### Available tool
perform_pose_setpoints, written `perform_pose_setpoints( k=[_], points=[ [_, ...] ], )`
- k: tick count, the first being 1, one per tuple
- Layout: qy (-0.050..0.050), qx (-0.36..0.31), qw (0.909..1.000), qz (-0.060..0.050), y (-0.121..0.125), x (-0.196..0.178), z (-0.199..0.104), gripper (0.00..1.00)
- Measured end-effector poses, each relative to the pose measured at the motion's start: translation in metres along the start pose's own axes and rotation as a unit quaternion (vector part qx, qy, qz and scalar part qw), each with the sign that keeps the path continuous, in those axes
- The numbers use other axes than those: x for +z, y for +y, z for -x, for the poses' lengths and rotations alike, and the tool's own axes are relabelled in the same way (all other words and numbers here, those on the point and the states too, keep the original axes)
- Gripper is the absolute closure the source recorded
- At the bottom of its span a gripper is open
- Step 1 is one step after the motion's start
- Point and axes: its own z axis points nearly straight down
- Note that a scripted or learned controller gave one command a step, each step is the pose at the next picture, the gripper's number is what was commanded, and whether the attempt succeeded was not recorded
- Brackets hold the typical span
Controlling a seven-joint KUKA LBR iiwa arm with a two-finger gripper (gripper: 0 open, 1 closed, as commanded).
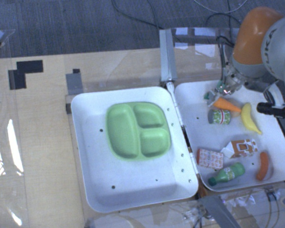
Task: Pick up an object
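Both bins look like smooth white plastic with a slight sheen; the left bin (94, 158) holds a green tray (137, 130) of matt plastic. Right of that tray, the right bin (193, 104) holds a glossy yellow banana (250, 118), a smooth orange carrot (227, 105), a printed can (220, 117), a glossy green bottle (227, 174), a shiny sausage (263, 166) and two printed paper-looking cartons (210, 158) (243, 148). The bench (43, 149) is pale wood under reflective clear sheeting. The arm (273, 43) has a matt grey shell and a smooth orange band.
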Motion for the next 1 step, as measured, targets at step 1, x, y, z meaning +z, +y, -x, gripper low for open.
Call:
perform_pose_setpoints(
  k=[1],
  points=[
    [0.000, 0.043, 0.9991, 0.001, 0.0284, -0.1102, -0.0575, 1.00]
  ],
)
